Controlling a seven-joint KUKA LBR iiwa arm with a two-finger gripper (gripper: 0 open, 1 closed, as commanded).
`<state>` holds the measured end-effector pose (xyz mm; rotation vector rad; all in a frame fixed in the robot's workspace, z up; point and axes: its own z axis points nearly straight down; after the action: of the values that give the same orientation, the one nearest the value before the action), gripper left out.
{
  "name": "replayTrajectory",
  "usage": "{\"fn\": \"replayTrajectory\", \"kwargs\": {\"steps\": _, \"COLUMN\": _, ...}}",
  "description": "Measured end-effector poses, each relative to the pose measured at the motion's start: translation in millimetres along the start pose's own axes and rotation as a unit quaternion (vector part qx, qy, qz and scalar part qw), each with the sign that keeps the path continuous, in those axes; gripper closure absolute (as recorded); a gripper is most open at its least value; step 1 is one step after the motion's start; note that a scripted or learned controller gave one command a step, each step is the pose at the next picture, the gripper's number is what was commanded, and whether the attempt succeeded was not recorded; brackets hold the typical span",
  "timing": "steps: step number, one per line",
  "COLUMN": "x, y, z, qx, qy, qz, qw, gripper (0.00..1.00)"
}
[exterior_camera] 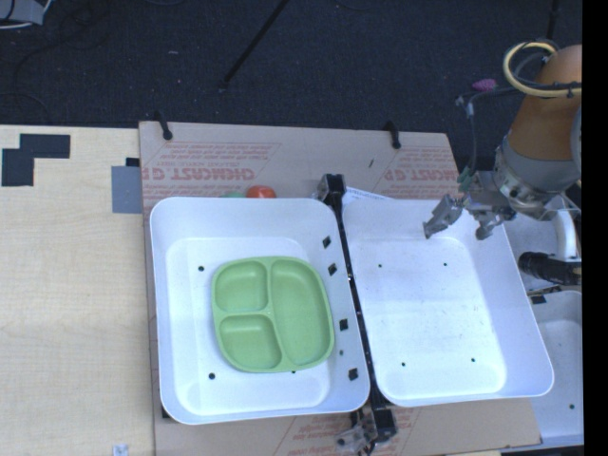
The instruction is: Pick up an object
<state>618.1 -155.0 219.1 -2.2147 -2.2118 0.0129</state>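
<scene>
Green divided plate [273,313] in left bin [180,255], gripper [464,218] fingers apart over right bin [513,350], dark carpet [285,46] behind

I'm in a robotics lab, test-cell style. My bench [66,283] is pale wood with black marker shapes [33,156] on it, two white bins [432,388] clamped over printed cardboard [285,160] (lettering upside down). Dark carpet [313,55] behind, loose cables [28,8] trailing across it.
</scene>
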Motion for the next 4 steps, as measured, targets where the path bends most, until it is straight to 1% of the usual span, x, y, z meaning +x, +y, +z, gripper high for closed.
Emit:
{"fn": "replayTrajectory", "kwargs": {"steps": 1, "x": 0, "y": 3, "z": -7, "qx": -0.007, "qy": -0.001, "qz": -0.001, "qw": 1.0, "gripper": 0.0}}
{"fn": "replayTrajectory", "kwargs": {"steps": 2, "x": 4, "y": 11, "z": 52, "qx": -0.004, "qy": -0.001, "qz": -0.003, "qw": 1.0, "gripper": 0.0}}
{"fn": "replayTrajectory", "kwargs": {"steps": 3, "x": 10, "y": 13, "z": 97, "qx": -0.004, "qy": 0.0, "qz": -0.003, "qw": 1.0, "gripper": 0.0}}
{"fn": "replayTrajectory", "kwargs": {"steps": 4, "x": 11, "y": 12, "z": 134, "qx": -0.004, "qy": -0.001, "qz": -0.002, "qw": 1.0, "gripper": 0.0}}
